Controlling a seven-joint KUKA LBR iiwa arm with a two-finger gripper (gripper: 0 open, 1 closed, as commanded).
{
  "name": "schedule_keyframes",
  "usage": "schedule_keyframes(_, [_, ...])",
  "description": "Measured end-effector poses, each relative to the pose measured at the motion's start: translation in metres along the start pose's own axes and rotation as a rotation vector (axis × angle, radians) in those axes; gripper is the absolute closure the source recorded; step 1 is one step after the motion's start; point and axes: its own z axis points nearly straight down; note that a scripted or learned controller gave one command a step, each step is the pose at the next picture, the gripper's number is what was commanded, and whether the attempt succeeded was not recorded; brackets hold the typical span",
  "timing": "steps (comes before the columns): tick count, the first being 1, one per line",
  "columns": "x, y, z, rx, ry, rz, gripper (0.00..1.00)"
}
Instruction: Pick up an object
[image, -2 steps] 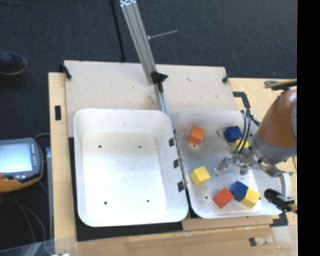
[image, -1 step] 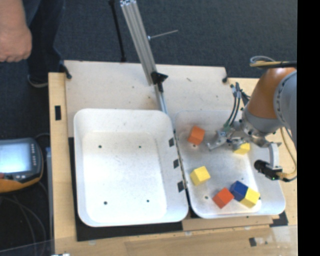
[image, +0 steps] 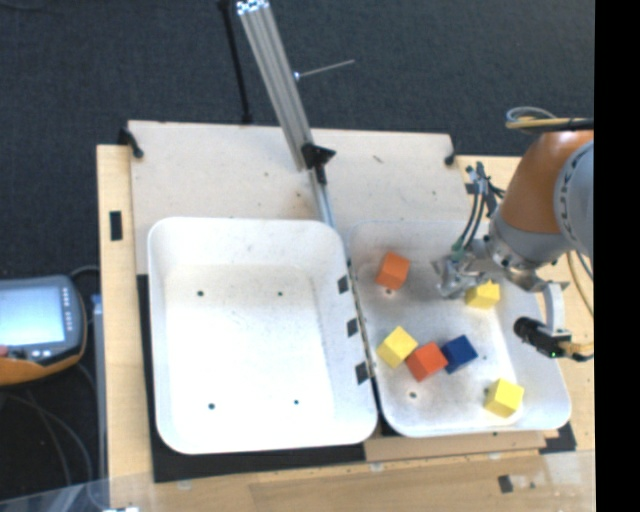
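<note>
Approach stage of the pick: the gripper (image: 457, 277) hangs low over the right bin (image: 545, 412), just beside a yellow cube (image: 484, 294) at that bin's upper right; the next move appears to call for centring over this cube and descending. Whether the claw is spread or closed cannot be told; nothing is visibly held.

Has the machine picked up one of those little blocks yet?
Not that I can see. All six blocks lie in the right bin. The claw is low beside a yellow block at the bin's far side, so it seems to be going for it. Gripping and lifting remain.
</note>
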Motion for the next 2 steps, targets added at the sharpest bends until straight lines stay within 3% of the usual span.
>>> schedule_keyframes(1, [0.0,0.0,0.001,0.002,-0.001,-0.002,0.0])
schedule_keyframes(2, [-0.026,-0.032,-0.006,0.006,-0.001,0.01,0.0])
